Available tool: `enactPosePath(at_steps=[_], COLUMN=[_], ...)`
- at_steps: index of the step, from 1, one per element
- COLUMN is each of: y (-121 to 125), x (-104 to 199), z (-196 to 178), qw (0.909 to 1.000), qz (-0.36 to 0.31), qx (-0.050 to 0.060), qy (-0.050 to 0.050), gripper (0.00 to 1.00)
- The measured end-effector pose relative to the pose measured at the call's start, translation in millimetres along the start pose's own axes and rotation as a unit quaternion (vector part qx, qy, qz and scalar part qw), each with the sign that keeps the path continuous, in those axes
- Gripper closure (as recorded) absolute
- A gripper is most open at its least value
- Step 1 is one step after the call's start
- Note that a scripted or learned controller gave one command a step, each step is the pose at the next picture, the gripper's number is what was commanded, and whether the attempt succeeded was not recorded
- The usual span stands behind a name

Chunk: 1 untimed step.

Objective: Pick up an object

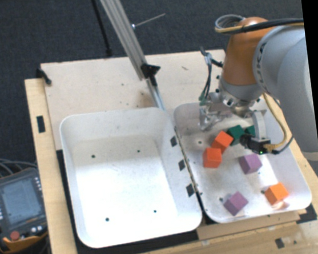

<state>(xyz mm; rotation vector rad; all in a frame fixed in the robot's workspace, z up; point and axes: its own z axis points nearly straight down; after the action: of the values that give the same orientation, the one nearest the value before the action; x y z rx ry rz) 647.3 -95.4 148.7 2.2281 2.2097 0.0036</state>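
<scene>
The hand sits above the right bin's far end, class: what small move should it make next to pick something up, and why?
Probably a short shift toward the near side, then down. The hand hangs over bare floor at the far end of the right bin, with no block under it. The closest targets, an orange block and a second orange block, lie just nearer the camera.

Landmark: right bin [305, 192]. Left bin [124, 174] sat beside it, rims touching. Six blocks lay in the right bin: two touching each other near its middle [223, 140] [212, 158], one just behind them, partly under my wrist [237, 132], one toward its right wall [250, 163], two along its front edge [235, 202] [276, 193]. My gripper [207, 117] hung over its rear left part.
</scene>
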Motion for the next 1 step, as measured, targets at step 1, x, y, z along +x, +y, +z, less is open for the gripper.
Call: enactPosePath(at_steps=[1], y=[0.4], x=[-1.9], z=[-43.8], qw=[1.0000], qz=[0.000], qx=[-0.001], qy=[0.000], gripper=[1.00])
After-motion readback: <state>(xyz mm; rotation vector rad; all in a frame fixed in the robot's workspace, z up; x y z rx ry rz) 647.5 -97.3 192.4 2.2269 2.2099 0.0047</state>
